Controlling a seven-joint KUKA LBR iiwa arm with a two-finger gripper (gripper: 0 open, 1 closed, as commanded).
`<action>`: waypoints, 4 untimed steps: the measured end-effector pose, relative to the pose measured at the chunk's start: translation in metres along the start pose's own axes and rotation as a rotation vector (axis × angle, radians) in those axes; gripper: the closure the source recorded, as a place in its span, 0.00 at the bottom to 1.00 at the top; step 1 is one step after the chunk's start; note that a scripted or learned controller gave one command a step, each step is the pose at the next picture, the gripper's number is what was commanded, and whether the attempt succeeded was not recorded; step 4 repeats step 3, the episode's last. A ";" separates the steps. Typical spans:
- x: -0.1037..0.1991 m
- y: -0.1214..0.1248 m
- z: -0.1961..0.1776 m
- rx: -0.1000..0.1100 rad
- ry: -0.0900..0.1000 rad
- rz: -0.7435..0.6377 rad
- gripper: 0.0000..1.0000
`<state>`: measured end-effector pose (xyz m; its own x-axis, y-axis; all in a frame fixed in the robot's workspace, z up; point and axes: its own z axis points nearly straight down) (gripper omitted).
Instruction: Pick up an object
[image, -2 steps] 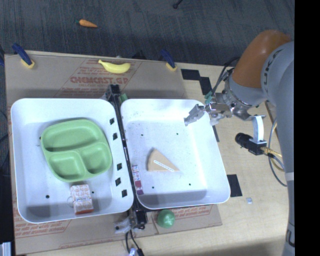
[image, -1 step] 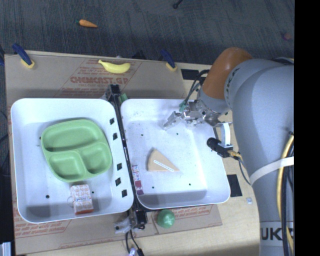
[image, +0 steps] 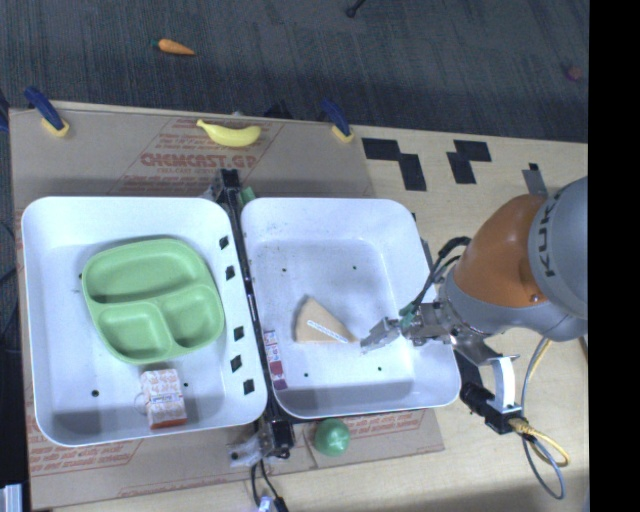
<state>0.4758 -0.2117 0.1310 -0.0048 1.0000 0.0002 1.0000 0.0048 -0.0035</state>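
1. The claw (image: 378, 336) reaches into the right bin (image: 400, 215) from its right rim, low over the floor; whether it is open or closed cannot be told
2. A tan wedge-shaped object (image: 320, 322) lies on the right bin floor near the middle, just left of the claw tip, apart from it or barely so
3. Bare white floor lies above and below the wedge, and it sits well away from all 4 walls of the right bin
4. The left bin (image: 40, 300) holds a green divided tray (image: 152, 297) across its middle and a small carton (image: 162, 395) near the front wall
5. The 2 bins touch along a shared inner edge
6. On the counter (image: 470, 470), a green ball (image: 331, 436) sits just outside the right bin's front rim, and a yellow banana (image: 229, 131) lies beyond the back rims
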 end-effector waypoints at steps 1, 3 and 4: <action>0.001 0.060 0.039 -0.001 0.000 -0.003 0.00; 0.031 0.172 0.038 -0.003 0.002 -0.001 0.00; 0.031 0.172 0.038 -0.003 0.002 -0.001 0.00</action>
